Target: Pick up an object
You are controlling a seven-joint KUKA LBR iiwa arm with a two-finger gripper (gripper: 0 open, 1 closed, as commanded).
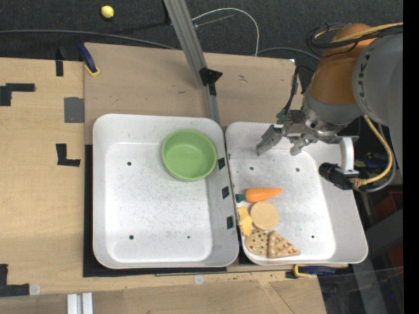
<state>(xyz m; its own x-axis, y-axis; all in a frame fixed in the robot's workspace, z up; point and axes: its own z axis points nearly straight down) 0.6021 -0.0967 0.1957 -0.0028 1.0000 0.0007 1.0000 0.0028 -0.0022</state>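
In the right bin (327, 214), an orange carrot (263, 193) lies near the left wall. Below it sit a round tan cookie (265, 215), a yellow cheese piece (245, 220), a round cracker (256, 242) and a pizza slice (281, 246), crowded into the front left corner. My gripper (283, 142) hangs over the back of the right bin, open, its two grey fingers (267, 139) spread with nothing between them. It is well behind the carrot.
A green bowl (189, 154) stands at the back right of the left bin (118, 201). A slanted metal pole (190, 38) crosses the back toward the gap between bins. Cables trail behind the bench; a small yellow ball (107, 11) lies far back left.
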